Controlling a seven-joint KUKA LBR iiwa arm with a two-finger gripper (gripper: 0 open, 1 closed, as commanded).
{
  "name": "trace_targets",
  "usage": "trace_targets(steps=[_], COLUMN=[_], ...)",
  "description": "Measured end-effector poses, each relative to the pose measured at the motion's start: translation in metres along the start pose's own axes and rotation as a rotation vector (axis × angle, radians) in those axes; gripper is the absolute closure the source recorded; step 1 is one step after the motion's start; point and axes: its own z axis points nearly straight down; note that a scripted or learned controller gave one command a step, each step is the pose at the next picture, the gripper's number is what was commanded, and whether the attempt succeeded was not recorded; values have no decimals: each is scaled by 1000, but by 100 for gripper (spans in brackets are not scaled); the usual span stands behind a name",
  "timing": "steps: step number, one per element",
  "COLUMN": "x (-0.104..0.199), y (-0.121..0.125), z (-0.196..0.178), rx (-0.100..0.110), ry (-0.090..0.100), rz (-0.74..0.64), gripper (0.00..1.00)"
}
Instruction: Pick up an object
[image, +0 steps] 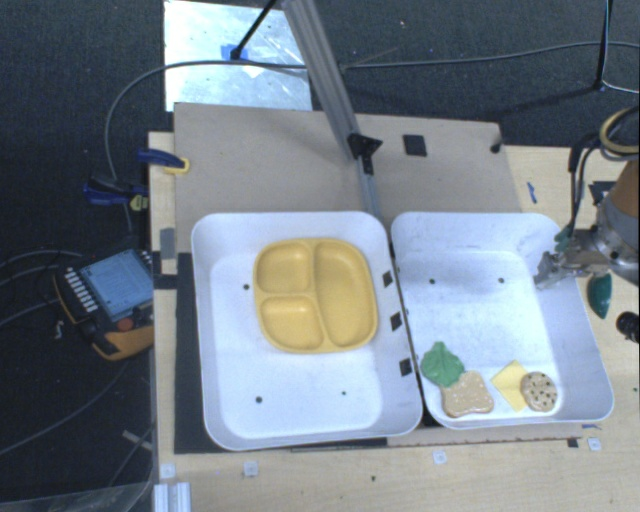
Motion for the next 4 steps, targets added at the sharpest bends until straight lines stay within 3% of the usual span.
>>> trace_targets(steps=[1, 4], x=[0, 151], y=[1, -12], z=[-22, -30], rx=[2, 5], ry=[1, 4], rz=[-1, -6], gripper=[100, 100])
